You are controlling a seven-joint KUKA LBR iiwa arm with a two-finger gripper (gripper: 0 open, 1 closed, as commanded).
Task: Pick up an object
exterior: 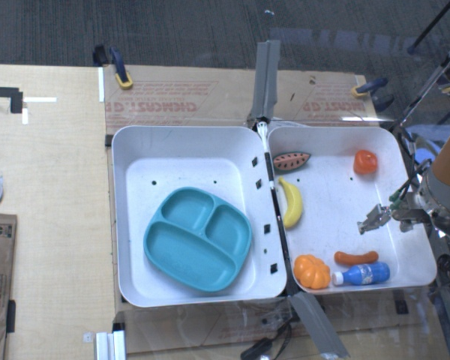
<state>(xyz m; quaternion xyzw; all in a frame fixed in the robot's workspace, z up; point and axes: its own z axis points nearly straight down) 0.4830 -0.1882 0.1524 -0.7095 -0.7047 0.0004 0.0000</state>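
Camera view: the fingers (375, 220) hover spread and empty over the right bin (326, 137), above the sausage (355, 258) and bottle (366, 274) at the near wall.

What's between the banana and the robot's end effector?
Nothing: in the camera view, bare white bin floor runs from the banana across to the end effector.

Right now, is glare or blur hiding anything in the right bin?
Camera view: lighting is even, with no glare on the right bin; banana, bottle and sausage read sharp; the hand is slightly soft, and a faint reflection veils the top right corner.
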